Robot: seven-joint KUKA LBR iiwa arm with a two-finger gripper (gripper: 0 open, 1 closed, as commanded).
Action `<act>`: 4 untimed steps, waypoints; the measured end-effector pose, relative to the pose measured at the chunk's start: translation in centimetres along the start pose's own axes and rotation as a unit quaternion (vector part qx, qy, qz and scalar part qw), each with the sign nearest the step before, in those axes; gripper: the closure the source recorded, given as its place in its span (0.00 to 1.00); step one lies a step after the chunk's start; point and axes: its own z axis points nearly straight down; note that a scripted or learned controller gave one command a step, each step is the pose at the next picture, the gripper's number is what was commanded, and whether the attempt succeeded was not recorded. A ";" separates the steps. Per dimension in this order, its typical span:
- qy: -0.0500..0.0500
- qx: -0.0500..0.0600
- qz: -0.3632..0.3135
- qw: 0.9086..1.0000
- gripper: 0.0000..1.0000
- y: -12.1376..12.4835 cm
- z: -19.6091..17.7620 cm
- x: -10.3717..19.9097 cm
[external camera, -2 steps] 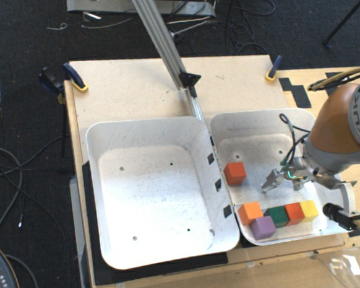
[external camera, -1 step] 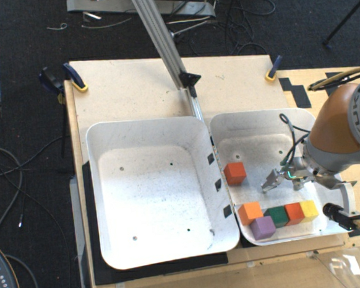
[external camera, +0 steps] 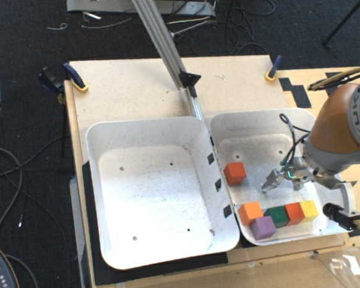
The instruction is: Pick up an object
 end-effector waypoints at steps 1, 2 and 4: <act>0.000 0.000 0.000 1.000 0.00 0.0 0.0 0.0; 0.000 0.000 0.000 1.000 0.00 0.0 0.0 0.0; 0.000 0.000 0.000 1.000 0.00 0.0 0.0 0.0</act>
